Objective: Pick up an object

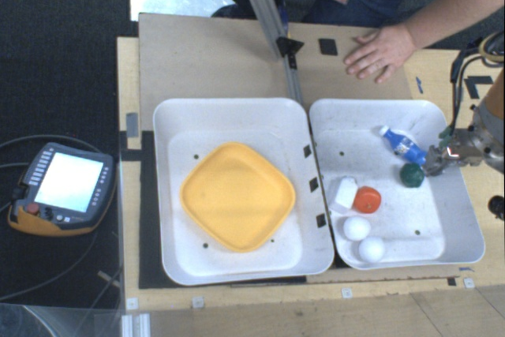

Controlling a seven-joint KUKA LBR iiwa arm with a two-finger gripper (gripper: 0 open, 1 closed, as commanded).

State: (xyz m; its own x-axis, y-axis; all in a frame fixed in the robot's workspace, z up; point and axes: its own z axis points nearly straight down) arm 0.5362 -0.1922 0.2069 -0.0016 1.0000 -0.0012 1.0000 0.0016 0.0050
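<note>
Reaching into the right bin (461, 245) for an object.
Gripper (439, 156) sits between the blue bottle (401, 143) and green ball (411, 175); whether it is apart or together, I cannot tell. Closing between both could pinch neither, nudging the ball away.

The arm (491, 118) reaches in from the right edge, its wrist low and pointing leftward. Its hand (439, 157) sits at the end, too small and blurred to read further.
</note>
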